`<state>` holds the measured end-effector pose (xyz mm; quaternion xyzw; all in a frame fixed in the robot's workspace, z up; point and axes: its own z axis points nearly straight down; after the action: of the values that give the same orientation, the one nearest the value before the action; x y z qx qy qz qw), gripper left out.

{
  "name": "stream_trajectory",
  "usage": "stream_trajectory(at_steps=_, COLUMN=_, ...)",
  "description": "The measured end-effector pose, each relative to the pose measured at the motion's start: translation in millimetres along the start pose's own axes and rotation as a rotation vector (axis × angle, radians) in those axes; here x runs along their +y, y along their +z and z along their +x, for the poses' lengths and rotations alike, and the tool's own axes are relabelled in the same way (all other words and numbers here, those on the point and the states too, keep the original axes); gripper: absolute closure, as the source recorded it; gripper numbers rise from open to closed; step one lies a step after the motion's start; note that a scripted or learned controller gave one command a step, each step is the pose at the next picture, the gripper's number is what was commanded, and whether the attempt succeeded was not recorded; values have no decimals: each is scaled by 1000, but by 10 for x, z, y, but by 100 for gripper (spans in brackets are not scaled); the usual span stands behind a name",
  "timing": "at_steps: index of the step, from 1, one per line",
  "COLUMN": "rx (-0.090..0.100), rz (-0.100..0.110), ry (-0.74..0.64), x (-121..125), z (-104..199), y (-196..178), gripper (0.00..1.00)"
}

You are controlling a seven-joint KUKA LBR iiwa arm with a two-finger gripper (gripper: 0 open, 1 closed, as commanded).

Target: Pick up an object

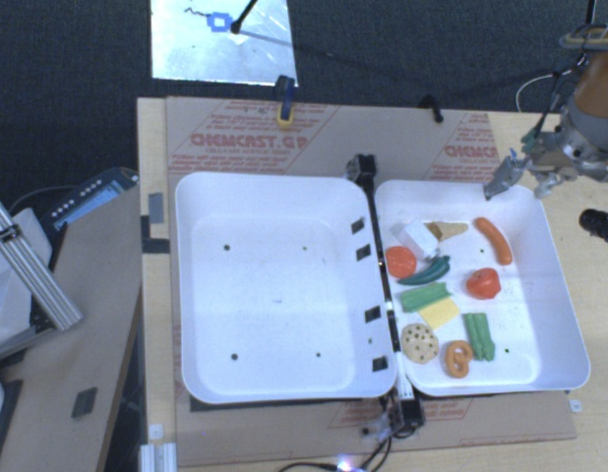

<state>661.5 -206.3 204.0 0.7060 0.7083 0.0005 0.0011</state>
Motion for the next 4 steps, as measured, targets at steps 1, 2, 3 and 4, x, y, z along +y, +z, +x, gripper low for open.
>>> stream_trajectory(at_steps=1, rx=-2, rz=-4, ry=-4, x=11, z=-3, y=-119, gripper=100)
stream_trajectory(at_steps=2, rx=1, rz=-11, ry=-8, x=102, z=666, y=-1088, gripper=100)
stream_trajectory(at_steps=3, rx=2, rz=3, ry=-4, x=75, z=922, y=-564, gripper=100)
stream_trajectory(at_steps=4, rx=3, rz=-5, ry=-8, x=92, z=1581, y=-1023, gripper=100)
